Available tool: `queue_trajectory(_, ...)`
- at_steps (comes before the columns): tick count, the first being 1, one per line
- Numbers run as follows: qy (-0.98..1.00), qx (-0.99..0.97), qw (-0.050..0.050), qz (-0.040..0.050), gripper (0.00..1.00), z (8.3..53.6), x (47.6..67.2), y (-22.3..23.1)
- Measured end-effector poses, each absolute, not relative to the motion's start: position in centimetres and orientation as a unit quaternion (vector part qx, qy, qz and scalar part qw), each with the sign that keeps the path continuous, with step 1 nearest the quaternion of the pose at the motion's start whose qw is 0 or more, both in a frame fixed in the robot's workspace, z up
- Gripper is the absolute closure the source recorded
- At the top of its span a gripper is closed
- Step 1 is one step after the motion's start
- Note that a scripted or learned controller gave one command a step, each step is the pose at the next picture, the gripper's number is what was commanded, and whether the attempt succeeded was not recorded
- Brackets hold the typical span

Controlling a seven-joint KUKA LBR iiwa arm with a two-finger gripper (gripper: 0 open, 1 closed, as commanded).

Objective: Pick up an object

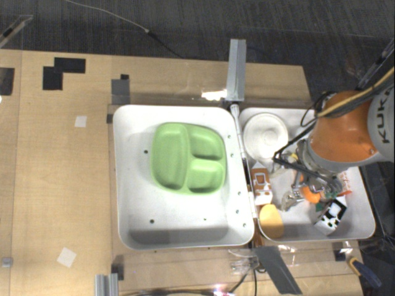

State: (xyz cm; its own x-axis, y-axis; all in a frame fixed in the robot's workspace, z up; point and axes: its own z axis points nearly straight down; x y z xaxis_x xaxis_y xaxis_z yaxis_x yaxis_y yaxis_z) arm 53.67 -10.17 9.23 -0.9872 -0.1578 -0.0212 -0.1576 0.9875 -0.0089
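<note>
My gripper (300,194) hangs low over the middle of the right bin (360,228), under the arm's orange band (342,134). A small orange piece (313,196) lies right at the gripper, partly hidden by it; I cannot tell whether it is held. A yellow-orange rounded object (270,218) rests at the bin's front left corner. A black and white item (332,214) lies just right of the gripper. A white bowl (266,135) sits at the back left. A white packet with orange print (261,187) lies along the left wall.
The left bin (133,187) bears a green divided plate (188,157). A grey metal post (236,73) stands behind the wall between the two bins. Cables run off the arm at the right.
</note>
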Motion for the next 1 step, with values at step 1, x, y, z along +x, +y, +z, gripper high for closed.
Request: queue_trajectory(1, 0.997, -0.071, 0.012, -0.0020, 0.00, 9.22, 51.12, -11.01)
